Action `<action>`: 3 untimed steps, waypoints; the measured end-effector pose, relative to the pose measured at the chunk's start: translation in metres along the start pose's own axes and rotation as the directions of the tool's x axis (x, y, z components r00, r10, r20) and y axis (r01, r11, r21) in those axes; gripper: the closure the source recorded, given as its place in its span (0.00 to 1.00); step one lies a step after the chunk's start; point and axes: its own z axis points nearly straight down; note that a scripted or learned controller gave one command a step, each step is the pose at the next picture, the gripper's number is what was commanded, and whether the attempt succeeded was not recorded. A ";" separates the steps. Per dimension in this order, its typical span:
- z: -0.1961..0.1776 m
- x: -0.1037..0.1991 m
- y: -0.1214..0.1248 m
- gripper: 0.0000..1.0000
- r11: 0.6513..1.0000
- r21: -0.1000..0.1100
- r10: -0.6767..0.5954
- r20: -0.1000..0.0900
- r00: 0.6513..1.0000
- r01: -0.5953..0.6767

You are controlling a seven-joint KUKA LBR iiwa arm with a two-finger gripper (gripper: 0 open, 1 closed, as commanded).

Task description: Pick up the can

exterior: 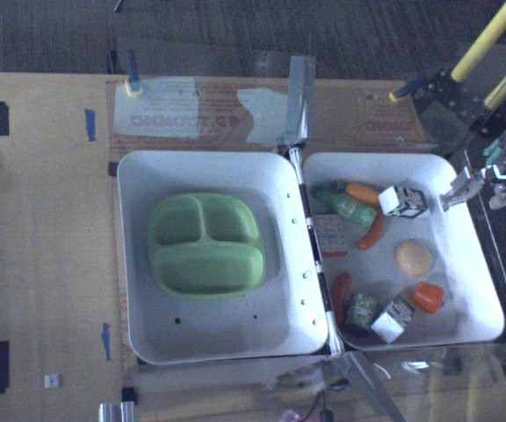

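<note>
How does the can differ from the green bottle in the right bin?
The can is short, stubby and dark with mottled markings; the green bottle is longer, slimmer and plain green. The can sits near the bin's front edge, between a red sausage and a white box; the bottle lies on its side near the back edge, by the carrot. Both rest in the right bin, apart from the gripper.

You have a light wooden bench (42, 271) carrying two white bins side by side: the left bin (139, 323) and the right bin (481, 310). Cardboard (183, 112) lies flat behind them.
</note>
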 end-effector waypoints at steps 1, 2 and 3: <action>0.179 0.015 0.035 0.00 1.000 0.002 -0.001 -0.001 1.000 0.001; 0.197 -0.007 0.089 0.00 0.999 -0.001 0.037 -0.002 0.999 -0.037; 0.186 -0.007 0.091 1.00 0.999 -0.005 0.034 0.001 0.999 -0.034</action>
